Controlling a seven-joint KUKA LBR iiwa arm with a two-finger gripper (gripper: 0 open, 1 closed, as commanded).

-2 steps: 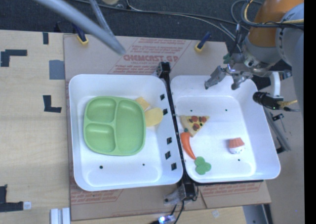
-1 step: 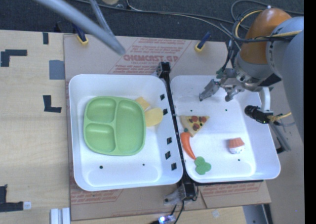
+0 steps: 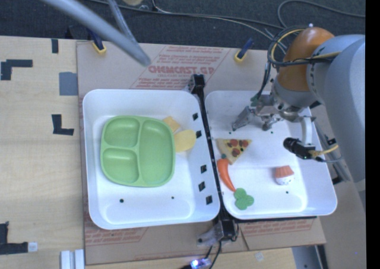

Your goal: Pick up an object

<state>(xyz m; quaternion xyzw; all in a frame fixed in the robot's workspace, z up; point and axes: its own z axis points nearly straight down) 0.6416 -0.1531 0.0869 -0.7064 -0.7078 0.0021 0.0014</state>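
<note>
White bins (image 3: 95, 107) on the surface: the tool (image 3: 244, 120), apparently open and empty, hovered just above-right of the pizza slice (image 3: 233, 148).

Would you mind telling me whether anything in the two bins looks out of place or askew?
Slightly odd: two yellow food pieces lie against the green divided plate at its right rim, in none of its compartments. The pizza slice, carrot, broccoli and sushi piece lie loosely scattered, undamaged.

Pretty evenly lit from overhead, bright enough, nothing harsh. The white bins (image 3: 95, 161) come out a bit washed out with only soft shadows inside. Top edge is dark, and the grey pole (image 3: 71, 6) up there is blurry. Overall kinda soft and low-res.
</note>
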